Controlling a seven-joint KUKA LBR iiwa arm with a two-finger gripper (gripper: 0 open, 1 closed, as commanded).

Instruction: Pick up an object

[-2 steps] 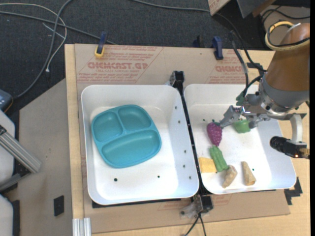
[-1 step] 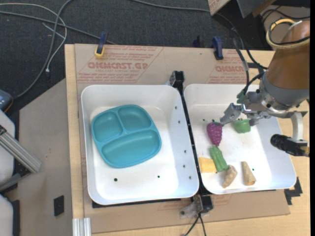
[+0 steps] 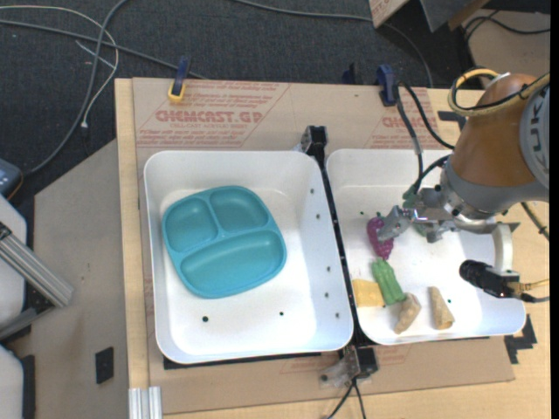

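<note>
My gripper (image 3: 395, 224) is low in the right bin (image 3: 489, 321), at the end of the grey and orange arm (image 3: 493, 151) that comes in from the right. Its tip is right beside the upper edge of a small purple object (image 3: 381, 237), and I cannot tell whether they touch. Just below lies a green oblong piece (image 3: 387, 281). A yellow wedge (image 3: 367, 293) rests against the bin's left wall. Two tan pieces (image 3: 408, 313) (image 3: 439, 309) lie near the front edge.
The left bin (image 3: 175, 321) holds a teal divided plate (image 3: 224, 240). A black divider (image 3: 330, 225) runs between the bins. A black part on a cable (image 3: 486, 278) sits over the right bin's right side. Blue clamps (image 3: 181, 77) (image 3: 387, 82) grip the board's back edge.
</note>
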